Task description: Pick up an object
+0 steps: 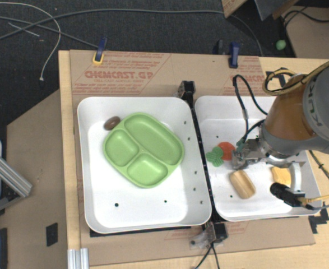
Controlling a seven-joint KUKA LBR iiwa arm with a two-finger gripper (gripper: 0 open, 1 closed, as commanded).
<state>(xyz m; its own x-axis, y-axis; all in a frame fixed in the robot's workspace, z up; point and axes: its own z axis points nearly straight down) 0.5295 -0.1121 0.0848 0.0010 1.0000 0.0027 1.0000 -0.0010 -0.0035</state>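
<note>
Because the gripper (241, 156) is seen from above with the wrist over it, I cannot tell how far it is open, nor whether it has hold of anything; nothing is visibly clamped. It sits low in the right bin (220, 116), toward that bin's left side. The red piece (226, 148) and the green piece (214, 156) lie just beside the gripper on its left, touching each other; contact with the gripper cannot be judged. This pair is the likely pick target, given how close the tool is set to them.

The tan cylinder (242, 184) lies near, below the gripper, apart from the pair. A yellow piece (281, 176) lies further right, partly under the arm (290, 119).

The arm comes in from the right and bends down over the bin, which suits a descent onto the clustered items.

The left bin (97, 172) holds a green divided plate (153, 139) and a small brown object (112, 123) at the plate's upper left edge, both well apart from the gripper.

Judgement: grasp attempt in hand, lift not yet done.
</note>
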